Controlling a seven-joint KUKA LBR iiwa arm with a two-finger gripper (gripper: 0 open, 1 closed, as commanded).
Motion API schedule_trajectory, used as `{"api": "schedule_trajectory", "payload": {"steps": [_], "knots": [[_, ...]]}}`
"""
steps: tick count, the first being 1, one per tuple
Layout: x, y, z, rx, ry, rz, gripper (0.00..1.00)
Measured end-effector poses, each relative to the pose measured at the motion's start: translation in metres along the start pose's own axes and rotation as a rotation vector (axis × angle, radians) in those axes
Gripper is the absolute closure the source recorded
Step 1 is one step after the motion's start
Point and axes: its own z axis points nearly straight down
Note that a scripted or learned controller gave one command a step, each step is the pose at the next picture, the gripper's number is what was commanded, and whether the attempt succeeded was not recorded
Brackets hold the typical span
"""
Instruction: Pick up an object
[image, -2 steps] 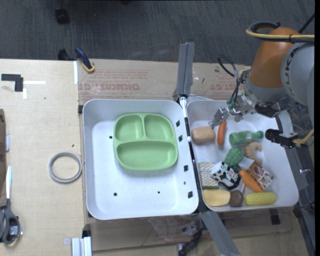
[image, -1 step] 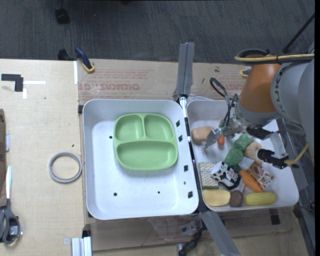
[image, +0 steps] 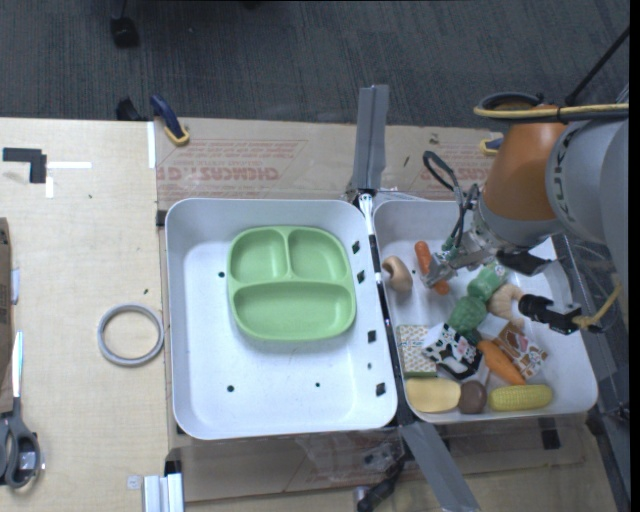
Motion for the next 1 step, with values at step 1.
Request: {"api": "schedule_trajectory", "payload": {"steps": [1], "knots": [[0.0255,0.0623,-0.0909,0.0,-0.001,0.105,1.0]]}}
